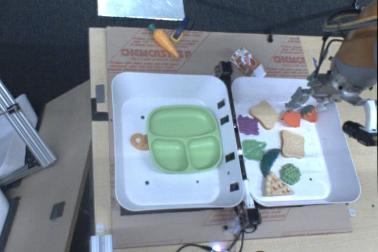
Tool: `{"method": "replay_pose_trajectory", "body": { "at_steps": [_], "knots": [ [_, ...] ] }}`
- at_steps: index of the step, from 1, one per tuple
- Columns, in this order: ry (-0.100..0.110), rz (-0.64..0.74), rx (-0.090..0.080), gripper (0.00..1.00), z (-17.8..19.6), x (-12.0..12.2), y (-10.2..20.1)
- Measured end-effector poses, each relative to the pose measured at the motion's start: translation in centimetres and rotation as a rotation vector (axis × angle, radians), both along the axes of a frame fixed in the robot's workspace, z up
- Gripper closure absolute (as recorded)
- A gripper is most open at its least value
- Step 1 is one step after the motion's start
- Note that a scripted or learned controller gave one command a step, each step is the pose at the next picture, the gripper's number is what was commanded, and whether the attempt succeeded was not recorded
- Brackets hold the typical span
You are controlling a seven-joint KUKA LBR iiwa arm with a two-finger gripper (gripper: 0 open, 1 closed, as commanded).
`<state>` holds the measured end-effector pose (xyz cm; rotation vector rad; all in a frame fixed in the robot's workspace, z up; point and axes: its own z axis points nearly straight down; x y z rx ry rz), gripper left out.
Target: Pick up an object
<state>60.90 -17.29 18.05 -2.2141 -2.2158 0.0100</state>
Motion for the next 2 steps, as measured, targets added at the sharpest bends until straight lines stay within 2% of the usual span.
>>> {"method": "replay_pose_trajectory", "body": {
  "at_steps": [1,2],
  "knots": [
    [-0.012,0.003,-0.002,0.00,0.7,0.3,0.0],
    [-0.009,0.000,-0.002,0.00,-3.9,-0.3,-0.5]
  ]
}}
